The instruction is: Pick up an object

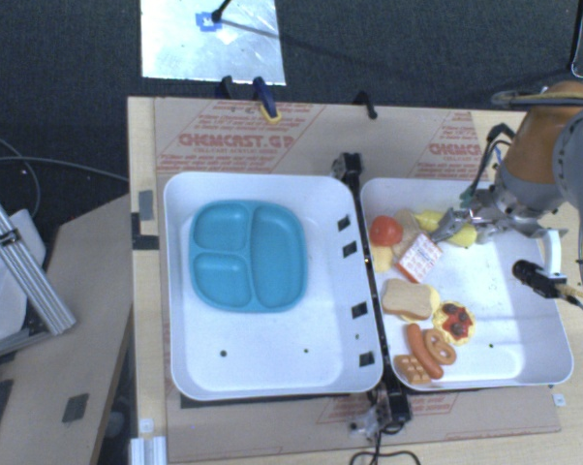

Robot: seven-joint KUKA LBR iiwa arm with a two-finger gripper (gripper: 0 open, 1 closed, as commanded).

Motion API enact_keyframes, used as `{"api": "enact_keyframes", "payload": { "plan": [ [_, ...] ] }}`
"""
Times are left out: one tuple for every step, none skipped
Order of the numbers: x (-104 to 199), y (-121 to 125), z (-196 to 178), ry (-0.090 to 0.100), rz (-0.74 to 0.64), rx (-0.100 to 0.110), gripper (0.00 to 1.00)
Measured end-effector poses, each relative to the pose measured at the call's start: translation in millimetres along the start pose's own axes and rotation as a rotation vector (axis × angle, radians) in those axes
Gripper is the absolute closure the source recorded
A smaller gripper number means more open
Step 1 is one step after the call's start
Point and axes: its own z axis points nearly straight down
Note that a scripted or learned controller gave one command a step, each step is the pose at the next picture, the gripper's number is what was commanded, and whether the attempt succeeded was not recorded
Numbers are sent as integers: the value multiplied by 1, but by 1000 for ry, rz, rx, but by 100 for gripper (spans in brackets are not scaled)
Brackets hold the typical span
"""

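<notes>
Seen from above at a slant: a pale wooden tabletop (pixel 146 134) covered by a brown protective sheet with red print (pixel 235 139), standing on dark carpet floor (pixel 59 56). Beyond the far edge, on the carpet, a shiny silver square plate (pixel 212 27) with a small blue mark. At the left, a lower beige surface (pixel 78 289) and a slanted aluminium rail (pixel 20 260). Clamped to the far edge of the tabletop, a blue and yellow clip (pixel 265 101).

On the sheet, two shallow white bins side by side, touching along a black hinge strip. In the left bin (pixel 185 356), a turquoise divided plate (pixel 248 256), lying flat toward the far left part. In the right bin (pixel 543 356), toy food gathered in the left half: a red tomato (pixel 386 230), a red-and-white checked packet (pixel 419 257), a sandwich (pixel 409 300), a small pizza piece (pixel 455 322), sausages (pixel 427 351), and a yellow piece (pixel 444 226) near the far wall.

Reaching in from the right, the grey arm (pixel 572 158) with orange band, low over the far part of the right bin. Gripper (pixel 458 223) down at the yellow piece, fingers slightly apart, tips touching or just beside that piece; hold on it cannot be told for sure.
</notes>
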Motion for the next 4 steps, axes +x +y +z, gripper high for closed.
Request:
{"api": "enact_keyframes", "payload": {
  "plan": [
    [-19, -125, -3, -1, 8, 0, 0],
    [37, -155, -5, -3, -4, -7, 0],
    [35, -151, -18, -4, -2, -17, 100],
    [128, -112, -146, -1, -15, -26, 100]
  ]
}}
